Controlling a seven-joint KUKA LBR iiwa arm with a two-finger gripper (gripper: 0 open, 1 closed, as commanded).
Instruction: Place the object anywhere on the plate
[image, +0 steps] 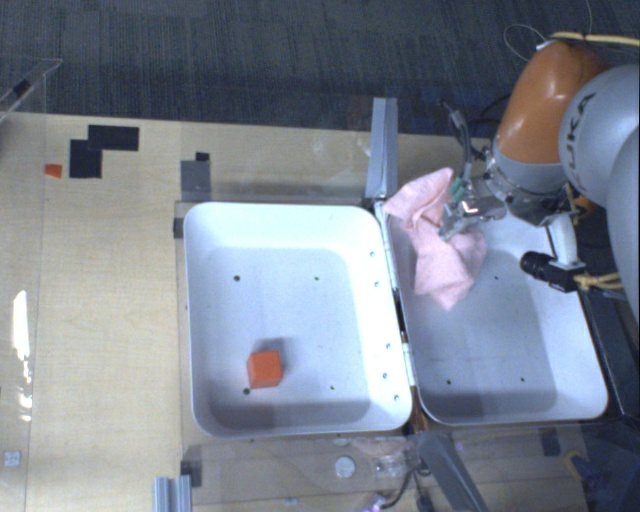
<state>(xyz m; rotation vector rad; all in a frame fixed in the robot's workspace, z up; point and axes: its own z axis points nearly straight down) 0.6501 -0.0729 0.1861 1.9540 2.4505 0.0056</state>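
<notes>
One soft pink cloth (436, 240) hangs pinched in the tool (464, 213) over the right white bin (520, 380), upper right of frame; carrying step, with no plate visible to aim for.

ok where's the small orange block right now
The small orange block lies in the left white bin, near its front-left corner, far from the pink cloth in the right bin.

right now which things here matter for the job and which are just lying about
Job: pink cloth draped at the right bin's upper left corner, gripper at the cloth.

Lying about: orange block in the left bin, black markers on the bench.
</notes>
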